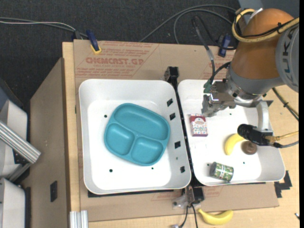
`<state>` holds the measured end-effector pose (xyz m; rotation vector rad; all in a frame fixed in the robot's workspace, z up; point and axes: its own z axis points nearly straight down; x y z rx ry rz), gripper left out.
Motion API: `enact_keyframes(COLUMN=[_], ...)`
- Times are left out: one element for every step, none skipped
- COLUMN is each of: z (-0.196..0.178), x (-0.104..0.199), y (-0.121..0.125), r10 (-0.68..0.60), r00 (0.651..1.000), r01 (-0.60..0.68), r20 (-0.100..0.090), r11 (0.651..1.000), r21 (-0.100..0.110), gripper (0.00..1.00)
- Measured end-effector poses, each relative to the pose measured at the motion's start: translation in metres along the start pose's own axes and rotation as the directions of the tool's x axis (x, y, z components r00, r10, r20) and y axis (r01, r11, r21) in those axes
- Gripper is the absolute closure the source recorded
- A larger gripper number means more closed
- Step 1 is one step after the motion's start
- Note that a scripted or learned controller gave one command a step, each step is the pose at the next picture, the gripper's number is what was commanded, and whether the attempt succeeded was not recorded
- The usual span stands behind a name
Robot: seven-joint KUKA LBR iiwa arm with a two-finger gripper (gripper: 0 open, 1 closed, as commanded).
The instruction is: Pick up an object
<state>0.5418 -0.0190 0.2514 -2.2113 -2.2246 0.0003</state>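
**Arm over the right bin, objects lying loose**

The grey arm with its orange band (259,37) enters from 3 o'clock; its metal two-finger gripper (212,106) hangs above the right shallow white bin (273,167), at that bin's 11 o'clock; whether it is wide or narrow cannot be told; just below it lies a small red-and-white carton (198,125); a yellow banana (232,143) lies at centre; a green tin can (221,171) at 6 o'clock; the left white bin (90,141) bears a teal three-compartment plastic plate (137,134).
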Motion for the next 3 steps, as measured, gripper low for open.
enact_keyframes(z=[0.003,0.007,0.007], x=[0.052,0.108,0.105], y=[-0.026,-0.04,-0.04], r10=[0.0,0.0,0.005], r00=[1.0,1.0,1.0], r01=[0.0,0.0,-0.005], r20=[0.0,0.001,0.002], r11=[1.0,1.0,1.0], r21=[0.001,0.0,0.0], gripper=[1.0,1.0,0.0])
